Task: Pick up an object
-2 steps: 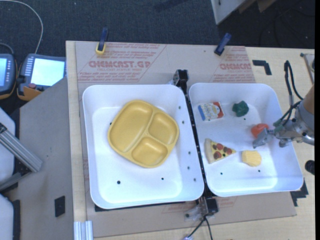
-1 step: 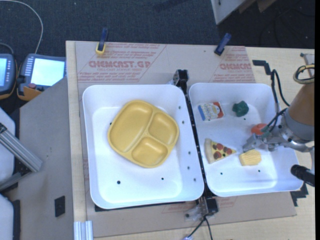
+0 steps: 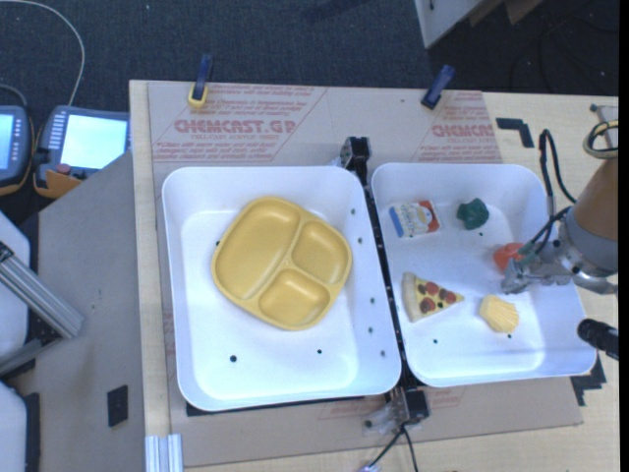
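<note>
Where fingers [image 3: 518, 273] hover, small red-orange object [image 3: 505, 255], rounded, partly hidden.

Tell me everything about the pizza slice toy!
The pizza slice is a small triangle-shaped toy, probably plastic, with a pale yellow cheese top, reddish round spots like pepperoni and a tan crust edge. It lies flat on the floor of the right bin, near that bin's left wall, its point toward the upper left. Nothing touches it; the yellow lump sits apart on its right.

End effector [image 3: 518, 275] lowered, arm angled
</note>
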Robot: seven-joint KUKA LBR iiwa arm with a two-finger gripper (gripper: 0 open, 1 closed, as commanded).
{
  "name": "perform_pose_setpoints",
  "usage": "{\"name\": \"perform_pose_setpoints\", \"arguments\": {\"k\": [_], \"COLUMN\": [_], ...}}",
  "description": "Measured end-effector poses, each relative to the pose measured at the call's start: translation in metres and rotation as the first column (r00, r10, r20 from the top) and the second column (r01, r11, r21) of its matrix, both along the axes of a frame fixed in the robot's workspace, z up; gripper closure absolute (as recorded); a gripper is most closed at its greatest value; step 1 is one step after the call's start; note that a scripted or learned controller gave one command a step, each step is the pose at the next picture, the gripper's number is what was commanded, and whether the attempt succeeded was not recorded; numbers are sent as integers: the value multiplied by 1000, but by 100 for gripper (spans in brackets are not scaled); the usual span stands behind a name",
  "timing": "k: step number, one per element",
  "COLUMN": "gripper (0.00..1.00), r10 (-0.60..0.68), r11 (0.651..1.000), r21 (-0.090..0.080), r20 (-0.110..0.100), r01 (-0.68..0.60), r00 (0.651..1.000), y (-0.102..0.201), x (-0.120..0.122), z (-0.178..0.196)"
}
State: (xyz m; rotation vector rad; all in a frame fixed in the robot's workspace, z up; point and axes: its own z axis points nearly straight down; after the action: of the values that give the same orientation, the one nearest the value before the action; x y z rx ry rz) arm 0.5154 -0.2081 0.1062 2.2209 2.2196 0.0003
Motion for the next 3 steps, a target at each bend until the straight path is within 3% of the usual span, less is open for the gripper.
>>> {"name": "perform_pose_setpoints", "arguments": {"k": [2, 3], "gripper": [100, 100], "r10": [2, 2], "r11": [1000, 1000], "r21": [-3, -4], "r20": [5, 8], "r01": [-2, -2], "r00": [1000, 1000], "y": [-1, -4], "x": [3, 1], "z": [86, 150]}}
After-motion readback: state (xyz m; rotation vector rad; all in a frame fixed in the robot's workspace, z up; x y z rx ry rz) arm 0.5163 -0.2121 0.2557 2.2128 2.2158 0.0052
